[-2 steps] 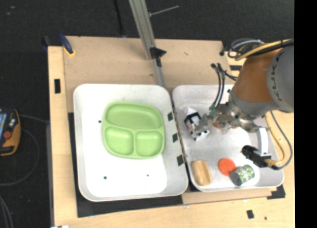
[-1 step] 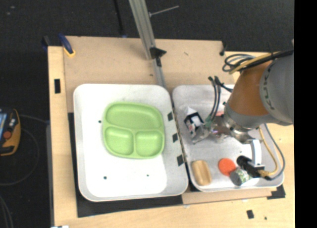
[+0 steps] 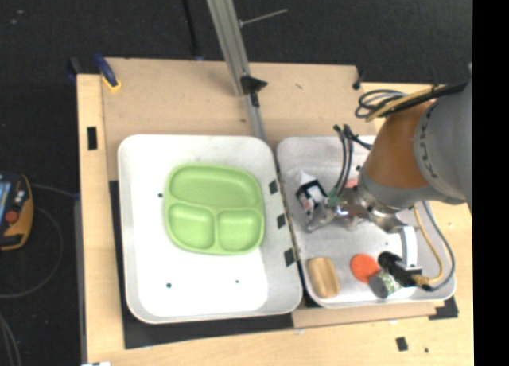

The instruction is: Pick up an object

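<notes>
Small black-and-white object (image 3: 310, 194) sat at about 10 o'clock in the right bin (image 3: 445, 293), close to the wall shared with the left bin (image 3: 143, 293). Blurry: a dark body with a white patch, shape unclear, and I couldn't name it any better than that. The gripper (image 3: 320, 215) was just beside it at its 5 o'clock. I couldn't tell whether the two touched.

Gripper state: tip was lost in glare and cable clutter, so I couldn't tell how far open it was or whether it had hold of anything.

The arm (image 3: 413, 157) came in from 3 o'clock and covered the 1-to-3 o'clock part of the right bin. Whatever lay under it was hidden. The arm itself ran out of view at 3 o'clock.

Also in the right bin:
- tan rounded block (image 3: 322, 275) at 7 o'clock, lying flat
- orange-red round object (image 3: 363, 266) at 6 o'clock, near the block but apart from it

A green divided plate (image 3: 215, 207) with three compartments sat near the middle of the left bin, shifted toward 12 o'clock and fully in view.
</notes>
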You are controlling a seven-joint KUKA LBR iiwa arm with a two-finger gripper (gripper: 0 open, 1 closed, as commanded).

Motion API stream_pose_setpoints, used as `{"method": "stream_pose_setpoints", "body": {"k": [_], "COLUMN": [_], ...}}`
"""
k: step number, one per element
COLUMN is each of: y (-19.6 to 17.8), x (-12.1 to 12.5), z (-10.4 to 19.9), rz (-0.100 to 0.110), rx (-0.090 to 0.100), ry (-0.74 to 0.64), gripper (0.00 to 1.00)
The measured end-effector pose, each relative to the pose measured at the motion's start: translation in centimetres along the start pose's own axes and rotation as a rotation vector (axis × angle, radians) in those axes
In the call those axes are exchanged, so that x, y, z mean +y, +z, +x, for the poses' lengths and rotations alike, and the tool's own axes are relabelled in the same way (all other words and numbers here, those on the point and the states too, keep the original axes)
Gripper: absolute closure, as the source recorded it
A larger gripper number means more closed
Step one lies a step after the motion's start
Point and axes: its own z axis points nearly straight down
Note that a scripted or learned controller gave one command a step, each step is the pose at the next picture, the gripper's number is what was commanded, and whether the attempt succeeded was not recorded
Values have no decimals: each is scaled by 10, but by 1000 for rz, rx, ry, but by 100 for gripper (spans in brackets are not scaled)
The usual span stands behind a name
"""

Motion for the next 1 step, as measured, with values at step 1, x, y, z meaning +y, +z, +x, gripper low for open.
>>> {"method": "stream_pose_setpoints", "body": {"k": [1], "y": [-12], "x": [1], "z": [-1], "rz": [-5], "rx": [0], "ry": [5], "gripper": [100]}}
